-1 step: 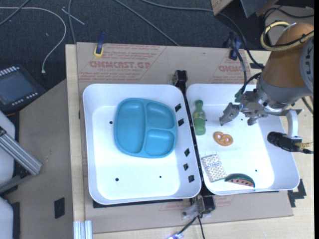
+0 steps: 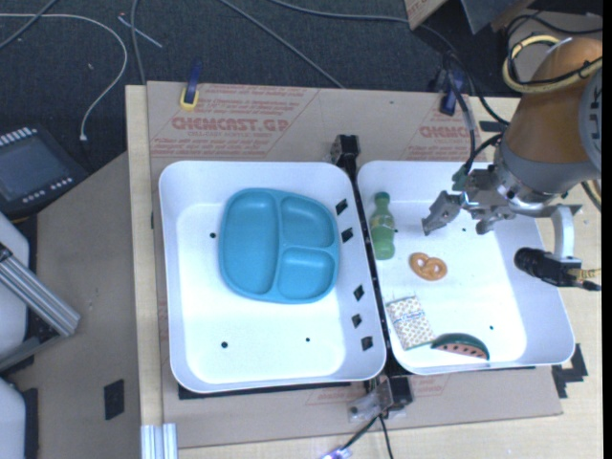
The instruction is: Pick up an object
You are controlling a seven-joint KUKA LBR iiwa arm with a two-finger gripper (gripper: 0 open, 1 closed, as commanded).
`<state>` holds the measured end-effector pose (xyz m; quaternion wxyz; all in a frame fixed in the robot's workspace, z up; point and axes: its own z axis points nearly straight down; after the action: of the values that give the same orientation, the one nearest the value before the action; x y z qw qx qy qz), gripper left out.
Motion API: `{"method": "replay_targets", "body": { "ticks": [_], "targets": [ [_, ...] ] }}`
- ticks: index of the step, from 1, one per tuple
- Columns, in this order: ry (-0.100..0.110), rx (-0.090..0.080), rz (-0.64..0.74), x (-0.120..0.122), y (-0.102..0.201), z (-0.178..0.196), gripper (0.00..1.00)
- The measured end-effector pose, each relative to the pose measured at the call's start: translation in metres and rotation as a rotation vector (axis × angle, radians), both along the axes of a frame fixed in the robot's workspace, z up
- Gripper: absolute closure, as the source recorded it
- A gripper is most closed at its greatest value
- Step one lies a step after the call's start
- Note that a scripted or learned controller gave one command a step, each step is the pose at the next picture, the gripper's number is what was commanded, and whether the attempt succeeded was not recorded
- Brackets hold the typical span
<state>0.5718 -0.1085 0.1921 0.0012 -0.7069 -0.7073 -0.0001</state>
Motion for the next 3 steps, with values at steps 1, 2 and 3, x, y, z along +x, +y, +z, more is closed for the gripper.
{"method": "replay_targets", "body": {
  "ticks": [1, 2, 3],
  "targets": [
    [0.006, 0.0, -0.001, 0.004, -0.007, -0.058, 0.0],
    [0.004, 0.001, -0.002, 0.003, -0.006, -0.11, 0.0],
    [-0.002, 0.0, -0.001, 0.005, -0.006, -0.096, 1.0]
  ]
}}
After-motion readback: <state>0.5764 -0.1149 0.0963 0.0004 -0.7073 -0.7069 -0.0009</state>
